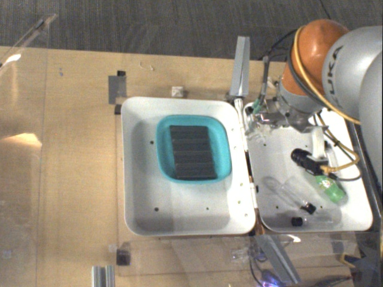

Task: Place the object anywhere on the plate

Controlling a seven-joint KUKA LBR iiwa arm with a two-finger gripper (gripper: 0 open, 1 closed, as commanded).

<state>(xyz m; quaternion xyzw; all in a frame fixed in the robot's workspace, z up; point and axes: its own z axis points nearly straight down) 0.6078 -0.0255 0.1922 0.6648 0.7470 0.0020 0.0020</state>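
A teal square plate (223, 143) sits in the left bin (143, 202). A dark grey ridged rectangle (191, 153) lies flat across the plate's middle. My gripper (256, 116) hangs over the upper left corner of the right bin (280, 151), close to the wall between the bins. I see nothing between it and the bin floor. A green bottle-like object (331, 188) lies near the right bin's right side, apart from the gripper.
A clear plastic tube (286, 190) with a black tip (308, 208) lies in the right bin's lower middle. A small black piece (296, 221) rests near that bin's front wall. A grey post (241, 67) stands behind the bins.
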